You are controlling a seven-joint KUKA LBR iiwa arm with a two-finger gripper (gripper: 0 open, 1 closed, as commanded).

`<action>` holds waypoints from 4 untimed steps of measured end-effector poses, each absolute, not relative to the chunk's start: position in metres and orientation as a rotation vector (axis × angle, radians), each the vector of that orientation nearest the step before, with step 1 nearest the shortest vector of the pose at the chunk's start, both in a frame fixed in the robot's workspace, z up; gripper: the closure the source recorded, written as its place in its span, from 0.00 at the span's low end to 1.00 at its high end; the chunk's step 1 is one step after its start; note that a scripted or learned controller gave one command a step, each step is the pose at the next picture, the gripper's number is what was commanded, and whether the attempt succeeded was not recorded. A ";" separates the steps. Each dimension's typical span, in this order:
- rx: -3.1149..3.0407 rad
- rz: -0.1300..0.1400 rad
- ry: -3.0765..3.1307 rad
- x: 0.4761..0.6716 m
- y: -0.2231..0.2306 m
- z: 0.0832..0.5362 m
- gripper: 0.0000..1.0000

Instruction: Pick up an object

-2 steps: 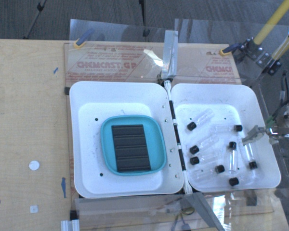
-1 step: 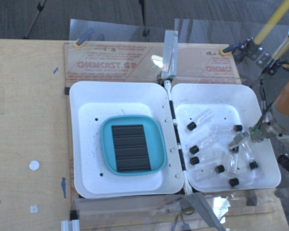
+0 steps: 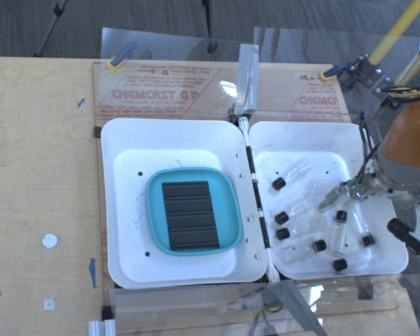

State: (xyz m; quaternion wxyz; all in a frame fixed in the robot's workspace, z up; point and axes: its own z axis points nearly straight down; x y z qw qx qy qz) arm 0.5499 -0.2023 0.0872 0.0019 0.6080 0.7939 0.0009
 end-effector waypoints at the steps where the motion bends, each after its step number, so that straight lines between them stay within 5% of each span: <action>1: 1.863 0.007 2.526 0.481 -0.141 0.088 0.00; 2: 1.861 0.011 2.516 0.484 -0.142 0.099 1.00; 3: 1.986 0.001 2.433 0.537 -0.102 0.184 1.00; 4: 1.950 0.000 2.459 0.574 -0.087 0.221 1.00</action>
